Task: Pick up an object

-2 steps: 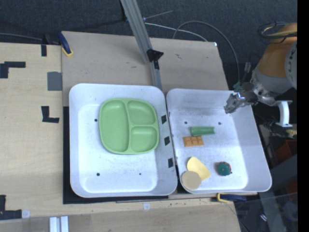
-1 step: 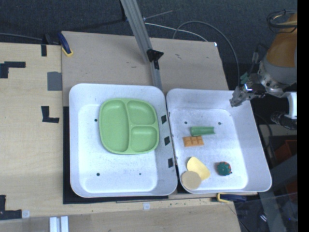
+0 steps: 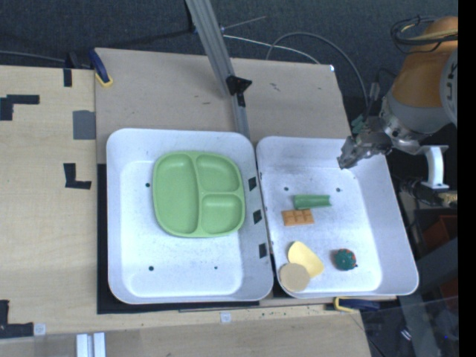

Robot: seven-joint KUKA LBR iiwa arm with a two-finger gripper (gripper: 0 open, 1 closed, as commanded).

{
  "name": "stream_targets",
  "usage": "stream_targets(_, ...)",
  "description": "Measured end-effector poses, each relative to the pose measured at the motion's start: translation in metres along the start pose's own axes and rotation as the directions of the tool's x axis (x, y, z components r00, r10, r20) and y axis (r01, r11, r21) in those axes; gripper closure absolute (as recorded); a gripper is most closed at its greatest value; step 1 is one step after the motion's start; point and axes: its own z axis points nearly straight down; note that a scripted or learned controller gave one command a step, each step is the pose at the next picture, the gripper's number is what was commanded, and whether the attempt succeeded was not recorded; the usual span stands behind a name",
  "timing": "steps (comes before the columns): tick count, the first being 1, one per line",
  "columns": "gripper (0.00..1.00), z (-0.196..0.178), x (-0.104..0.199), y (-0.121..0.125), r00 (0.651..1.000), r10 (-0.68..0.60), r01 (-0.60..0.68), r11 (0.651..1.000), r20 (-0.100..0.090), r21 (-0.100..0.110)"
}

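Observation:
The right bin (image 3: pixel 372 199) holds a green cylinder (image 3: pixel 311 200), an orange waffle-like block (image 3: pixel 297 217), a yellow piece (image 3: pixel 306 256) partly over a tan round disc (image 3: pixel 294 277), and a small green and red round object (image 3: pixel 343 259). My gripper (image 3: pixel 349 157) hangs over the bin's upper right corner, well above and to the right of the green cylinder. Nothing is visible between its fingertips.
The left bin (image 3: pixel 126 222) carries a green divided plate (image 3: pixel 198 193). A grey metal pole (image 3: pixel 216 43) slants down to the gap between the bins. Cables lie on the dark floor behind the bench.

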Motion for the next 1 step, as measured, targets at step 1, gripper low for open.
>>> stream_targets(1, 1.0, 0.0091, 0.049, -0.0132, 1.0, 0.0, 0.0, 1.0, 0.0, 0.002)
